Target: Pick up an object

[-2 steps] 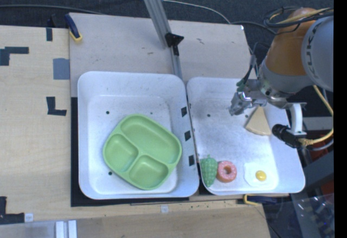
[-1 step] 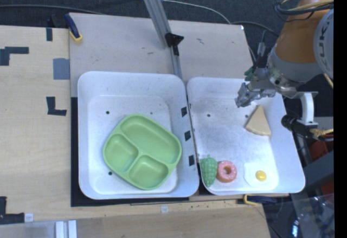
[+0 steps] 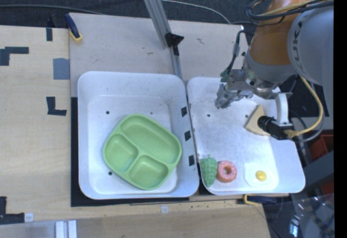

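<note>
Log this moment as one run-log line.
gripper: over right bin, upper part, holding nothing seen | donut, green toy, fried egg: near edge | green tray: left bin

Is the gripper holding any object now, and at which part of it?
Nothing is held. The gripper is over bare floor of the right bin.

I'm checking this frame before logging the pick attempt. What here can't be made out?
- Claw: small and dark in the camera view over the right bin; whether it is open or shut cannot be told.
- Tan wedge: partly covered by the black fitting and cable on the arm; its full shape is hidden.
- Green toy: sits against the bin's left wall, too small to identify.
- Yellow piece: too small to name.
</note>
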